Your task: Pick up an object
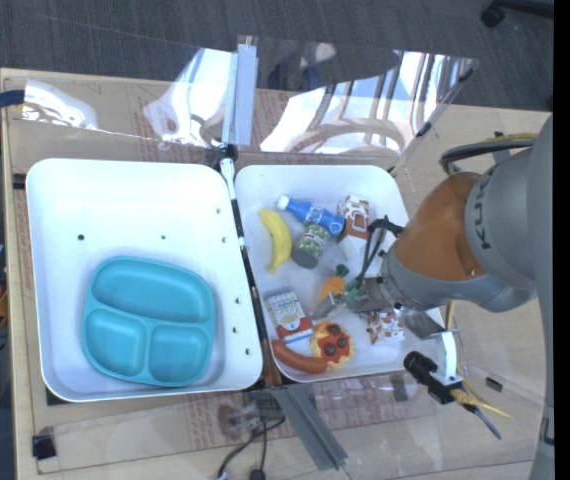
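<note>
My gripper (pixel 353 298) is low inside the right bin (pixel 315 180), near its right side, with the grey and orange arm behind it. An orange carrot (pixel 332 288) lies right at its left tip. A red and white packet (pixel 385 326) lies just below it. Further left are a yellow banana (pixel 276 238), a blue bottle (pixel 311 213), a grey-green can (pixel 310 246) and a small brown and white box (pixel 355 218). Near the front edge lie a small carton (pixel 285 308), a sausage (pixel 298 358) and a pizza slice (pixel 332 341). I see nothing held.
The left bin (pixel 115 183) holds a teal divided tray (pixel 150 320) in its front half. A clear plastic sheet (pixel 315 98) stands behind both bins. The divider wall between the bins (pixel 240 258) runs close to the banana.
</note>
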`<state>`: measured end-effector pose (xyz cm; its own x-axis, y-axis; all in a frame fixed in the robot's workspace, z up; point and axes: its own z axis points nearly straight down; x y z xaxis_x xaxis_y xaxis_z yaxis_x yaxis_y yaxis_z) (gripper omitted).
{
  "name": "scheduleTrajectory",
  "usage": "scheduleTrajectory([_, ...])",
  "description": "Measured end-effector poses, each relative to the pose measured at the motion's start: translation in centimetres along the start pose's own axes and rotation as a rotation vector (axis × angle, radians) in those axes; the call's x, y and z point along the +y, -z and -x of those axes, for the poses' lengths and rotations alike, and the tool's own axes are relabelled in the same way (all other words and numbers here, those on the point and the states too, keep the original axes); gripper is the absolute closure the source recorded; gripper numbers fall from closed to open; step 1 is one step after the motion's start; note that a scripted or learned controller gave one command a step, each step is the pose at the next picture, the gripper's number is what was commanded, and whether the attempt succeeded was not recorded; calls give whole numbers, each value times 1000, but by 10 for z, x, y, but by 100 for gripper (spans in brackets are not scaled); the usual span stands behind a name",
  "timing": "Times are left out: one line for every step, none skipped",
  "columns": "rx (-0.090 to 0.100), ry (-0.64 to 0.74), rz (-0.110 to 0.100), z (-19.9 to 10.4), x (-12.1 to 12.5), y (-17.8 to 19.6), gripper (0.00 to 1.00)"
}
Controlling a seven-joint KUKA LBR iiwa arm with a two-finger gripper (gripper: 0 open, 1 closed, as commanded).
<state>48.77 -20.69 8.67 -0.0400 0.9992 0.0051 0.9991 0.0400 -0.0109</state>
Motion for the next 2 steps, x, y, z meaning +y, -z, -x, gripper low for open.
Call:
scheduleTrajectory([3, 3, -8, 1, -1, 5, 100])
scheduleTrajectory([-5, 41, 9, -57, -8, 151, 100])
